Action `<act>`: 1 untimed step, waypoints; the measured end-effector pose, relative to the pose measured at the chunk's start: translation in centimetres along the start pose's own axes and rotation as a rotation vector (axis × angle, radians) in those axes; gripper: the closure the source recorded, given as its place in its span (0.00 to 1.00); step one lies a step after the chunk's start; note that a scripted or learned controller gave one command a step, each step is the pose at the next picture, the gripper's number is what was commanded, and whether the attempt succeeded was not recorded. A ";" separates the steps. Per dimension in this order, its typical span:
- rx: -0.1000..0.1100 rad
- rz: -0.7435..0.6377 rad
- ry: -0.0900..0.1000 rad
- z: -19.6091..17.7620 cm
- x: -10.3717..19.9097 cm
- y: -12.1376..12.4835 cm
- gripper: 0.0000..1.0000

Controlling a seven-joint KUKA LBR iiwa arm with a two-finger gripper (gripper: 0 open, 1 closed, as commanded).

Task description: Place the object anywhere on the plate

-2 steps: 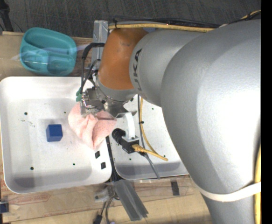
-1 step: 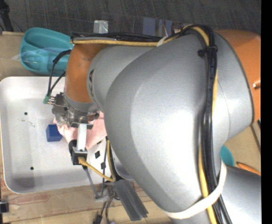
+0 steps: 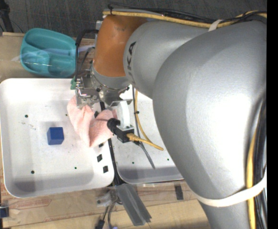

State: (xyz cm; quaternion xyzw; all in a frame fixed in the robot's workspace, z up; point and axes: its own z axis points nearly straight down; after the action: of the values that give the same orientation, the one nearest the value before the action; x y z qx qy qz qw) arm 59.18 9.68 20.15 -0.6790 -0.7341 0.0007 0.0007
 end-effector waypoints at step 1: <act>0.003 0.022 0.000 2.9 0.4 6.1 1.00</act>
State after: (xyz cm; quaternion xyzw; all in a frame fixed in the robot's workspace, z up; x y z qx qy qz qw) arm 65.22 10.56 17.22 -0.6871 -0.7266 0.0017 0.0016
